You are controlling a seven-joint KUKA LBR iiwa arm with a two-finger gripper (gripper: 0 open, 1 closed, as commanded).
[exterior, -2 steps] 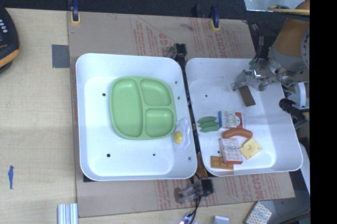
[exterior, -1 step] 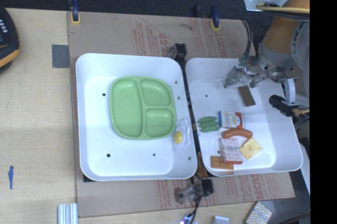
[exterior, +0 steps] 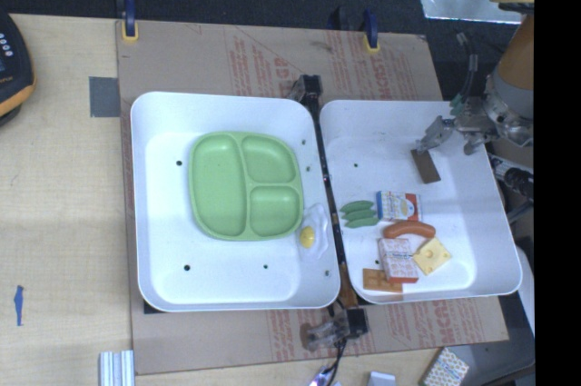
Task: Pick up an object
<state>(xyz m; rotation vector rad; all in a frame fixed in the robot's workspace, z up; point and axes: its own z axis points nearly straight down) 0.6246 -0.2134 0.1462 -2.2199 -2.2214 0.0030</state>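
Observation:
My gripper (exterior: 451,133) hangs over the upper right part of the right bin (exterior: 472,221), at the end of the arm that reaches in from the right. Just below and left of it a small brown rectangular piece (exterior: 425,165) lies on the bin floor. Several small items are clustered in the lower middle of this bin: a green bean pod (exterior: 359,212), a small white and red carton (exterior: 398,205), a red sausage (exterior: 408,230), a yellow cheese wedge (exterior: 432,257), a pink packet (exterior: 397,261) and a brown cracker (exterior: 379,282). The gripper stays well above this cluster.
The left bin (exterior: 163,266) holds a green divided plate (exterior: 245,184). A small yellow object (exterior: 308,236) in clear wrap lies by the plate's lower right corner. Black clips (exterior: 310,86) join the bins along the middle seam. Cardboard lies under both bins.

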